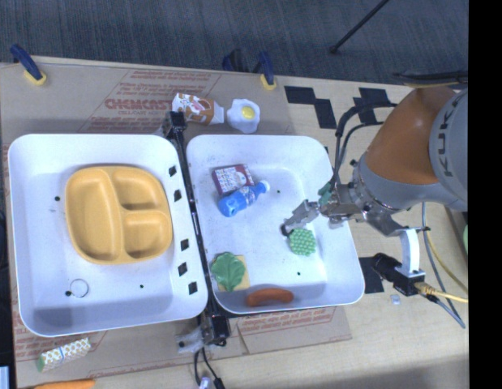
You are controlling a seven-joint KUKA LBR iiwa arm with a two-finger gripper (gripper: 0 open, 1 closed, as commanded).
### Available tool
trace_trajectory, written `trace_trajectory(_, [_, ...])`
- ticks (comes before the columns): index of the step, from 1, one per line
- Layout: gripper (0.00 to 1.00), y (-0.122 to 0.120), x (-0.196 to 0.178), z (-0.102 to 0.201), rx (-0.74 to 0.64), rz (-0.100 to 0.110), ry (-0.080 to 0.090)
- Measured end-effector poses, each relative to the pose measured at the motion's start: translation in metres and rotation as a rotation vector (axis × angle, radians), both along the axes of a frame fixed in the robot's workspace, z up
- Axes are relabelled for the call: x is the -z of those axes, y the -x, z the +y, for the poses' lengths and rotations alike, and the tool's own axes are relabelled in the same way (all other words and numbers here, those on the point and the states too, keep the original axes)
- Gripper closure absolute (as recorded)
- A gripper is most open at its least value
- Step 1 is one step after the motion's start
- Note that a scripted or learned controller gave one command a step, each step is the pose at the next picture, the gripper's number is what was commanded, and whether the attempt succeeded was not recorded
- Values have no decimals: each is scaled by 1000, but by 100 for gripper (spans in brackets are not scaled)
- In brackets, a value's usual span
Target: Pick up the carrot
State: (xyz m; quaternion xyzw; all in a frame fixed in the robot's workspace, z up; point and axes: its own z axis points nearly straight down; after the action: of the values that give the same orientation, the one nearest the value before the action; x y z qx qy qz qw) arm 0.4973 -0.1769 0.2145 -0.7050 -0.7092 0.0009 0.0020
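Observation:
The carrot (269, 297) is a short orange stick lying flat along the near wall of the right bin (315, 156). My gripper (293, 221) reaches in from the right and hovers over the bin's right-middle, just above a green bumpy ball (302, 241). It is well away from the carrot, up and to the right of it. Its fingers stand apart with nothing between them.
In the right bin lie a blue bottle (238, 198), a dark red packet (230, 177) and a green leafy toy (228, 271). The left bin (32, 217) holds a yellow divided plate (119, 213). Behind the bins sit a small carton (195, 108) and an egg toy (244, 115).

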Motion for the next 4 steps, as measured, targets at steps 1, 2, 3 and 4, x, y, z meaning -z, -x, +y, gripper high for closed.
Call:
trace_trajectory(1, [0, 20, 54, 46, 180, 2, 0])
trace_trajectory(2, [0, 21, 122, 85, 319, -2, 1])
trace_trajectory(3, [0, -21, -20, -14, 353, -2, 2])
trace_trajectory(4, [0, 1, 65, 44, 370, 3, 0])
